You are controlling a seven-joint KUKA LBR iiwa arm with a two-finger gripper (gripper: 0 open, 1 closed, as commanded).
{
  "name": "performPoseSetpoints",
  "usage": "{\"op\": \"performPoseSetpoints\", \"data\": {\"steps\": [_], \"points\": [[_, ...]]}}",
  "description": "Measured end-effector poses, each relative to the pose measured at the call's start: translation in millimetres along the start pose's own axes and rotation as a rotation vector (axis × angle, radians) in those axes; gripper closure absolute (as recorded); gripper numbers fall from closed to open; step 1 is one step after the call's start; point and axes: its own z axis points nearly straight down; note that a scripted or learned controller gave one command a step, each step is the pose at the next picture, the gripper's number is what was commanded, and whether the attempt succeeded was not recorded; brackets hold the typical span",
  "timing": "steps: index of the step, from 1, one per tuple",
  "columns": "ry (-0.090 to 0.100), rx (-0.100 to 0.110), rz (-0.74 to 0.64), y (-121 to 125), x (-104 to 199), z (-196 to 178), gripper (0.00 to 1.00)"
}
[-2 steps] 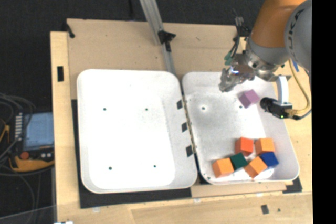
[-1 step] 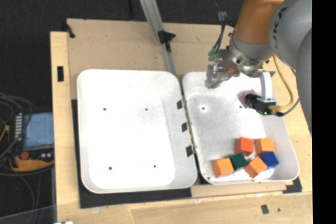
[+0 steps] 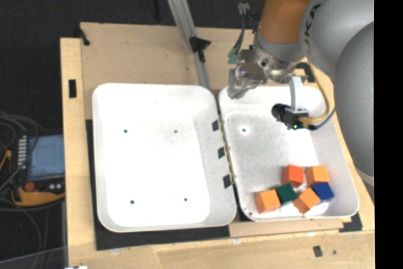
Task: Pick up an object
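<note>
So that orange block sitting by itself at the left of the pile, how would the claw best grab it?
Probably straight down from above, closing on two opposite flat sides of the orange block. Its left and near sides look free; the green block crowds its right, so fingers fit best front to back. The gripper is at the far end of the right bin.

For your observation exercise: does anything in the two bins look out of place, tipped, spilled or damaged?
Nothing stands out. The blocks, orange, green and blue, sit bunched in the near corner of the right bin, some at odd angles, but all inside it. No spill or damage is visible.
</note>
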Motion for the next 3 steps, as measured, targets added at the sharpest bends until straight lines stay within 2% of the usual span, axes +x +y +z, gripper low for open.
{"op": "performPoseSetpoints", "data": {"steps": [1, 2, 3], "points": [[0.0, 0.001, 0.0, 3, 48, -6, 1.0], [-0.001, 0.001, 0.0, 17, 110, 1, 1.0], [-0.005, 0.002, 0.004, 17, 105, 0, 0.0]]}}
